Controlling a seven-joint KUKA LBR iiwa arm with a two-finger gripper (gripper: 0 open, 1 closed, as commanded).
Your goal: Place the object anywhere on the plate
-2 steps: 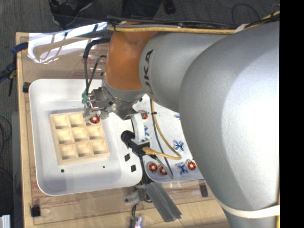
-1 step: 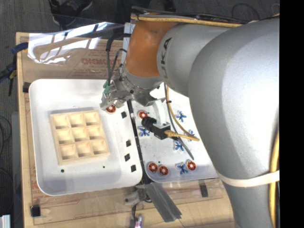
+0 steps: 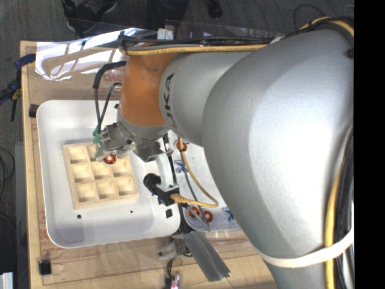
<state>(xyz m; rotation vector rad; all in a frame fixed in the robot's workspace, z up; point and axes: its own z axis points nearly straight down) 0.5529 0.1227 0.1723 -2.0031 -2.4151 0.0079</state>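
Most of the plate (image 3: 207, 217) is hidden under the arm. Gripper (image 3: 111, 144) is over the wooden grid tray (image 3: 99, 176) in a white bin (image 3: 51, 131); whether it is apart or together, cannot tell. Object's location cannot be made out.

You see a smooth, glossy white plastic bin (image 3: 51, 131), a matt pale wooden grid tray (image 3: 99, 174), and the arm's (image 3: 264, 131) satin grey shell.

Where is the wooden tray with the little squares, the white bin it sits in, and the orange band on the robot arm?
wooden tray (image 3: 99, 176): camera view, on a middle square.
white bin (image 3: 57, 122): camera view, on its bare floor near the upper left.
orange band (image 3: 139, 89): camera view, on its curved side.
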